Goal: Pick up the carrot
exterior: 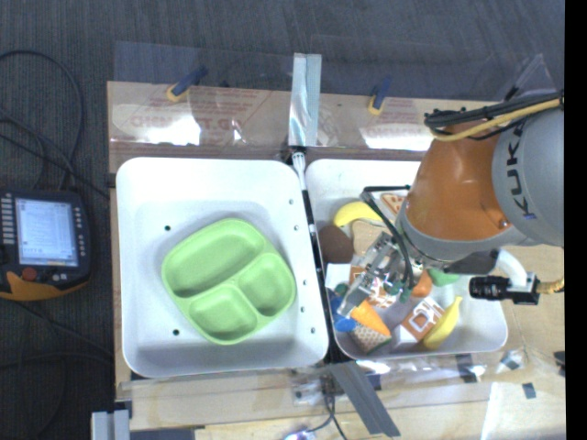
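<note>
Arm [477,181] is reaching in from the right and hanging over the right bin [330,177]; you are looking down on its orange band and grey wrist. Gripper [381,269] is sitting low among the clutter at the bin's middle. Jaw state: cannot tell, the metal parts are blurring into the items beneath.

Carrot [371,317] is lying in the near left part of the right bin, an orange wedge just near of the gripper, beside a blue piece [344,324]. You cannot tell whether the gripper is touching it.

One banana [353,214] is lying at the far left of that bin, another [447,321] at the near right. Left bin [138,246] is holding a green divided plate [229,278].
</note>
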You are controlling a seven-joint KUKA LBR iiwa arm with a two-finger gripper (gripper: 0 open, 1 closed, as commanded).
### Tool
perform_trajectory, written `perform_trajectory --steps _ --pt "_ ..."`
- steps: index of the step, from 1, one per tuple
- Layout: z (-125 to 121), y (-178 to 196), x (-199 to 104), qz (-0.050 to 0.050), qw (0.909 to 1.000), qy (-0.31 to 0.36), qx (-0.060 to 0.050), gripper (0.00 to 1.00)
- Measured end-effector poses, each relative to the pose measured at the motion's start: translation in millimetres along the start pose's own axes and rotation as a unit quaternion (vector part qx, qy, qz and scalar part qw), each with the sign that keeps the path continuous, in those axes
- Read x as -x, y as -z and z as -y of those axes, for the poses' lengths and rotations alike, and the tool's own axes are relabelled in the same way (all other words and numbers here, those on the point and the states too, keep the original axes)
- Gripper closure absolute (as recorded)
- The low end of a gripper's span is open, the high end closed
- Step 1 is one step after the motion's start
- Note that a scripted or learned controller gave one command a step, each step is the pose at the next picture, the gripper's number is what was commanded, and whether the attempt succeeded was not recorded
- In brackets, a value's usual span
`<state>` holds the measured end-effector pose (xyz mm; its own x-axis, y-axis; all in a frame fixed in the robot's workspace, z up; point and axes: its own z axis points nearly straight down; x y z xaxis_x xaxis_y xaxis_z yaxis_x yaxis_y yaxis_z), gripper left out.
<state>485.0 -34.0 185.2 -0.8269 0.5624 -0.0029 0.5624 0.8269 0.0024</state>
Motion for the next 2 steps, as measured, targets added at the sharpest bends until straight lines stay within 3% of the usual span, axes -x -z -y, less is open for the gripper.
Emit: perform_trajectory --steps 1,2 --pt "-35.2 1.3 -3.4 0.003 0.9975 0.071 -0.002 1.00" --pt "-34.2 10.3 -24.1 -0.002 0.9579 0.287 -0.001 1.00"
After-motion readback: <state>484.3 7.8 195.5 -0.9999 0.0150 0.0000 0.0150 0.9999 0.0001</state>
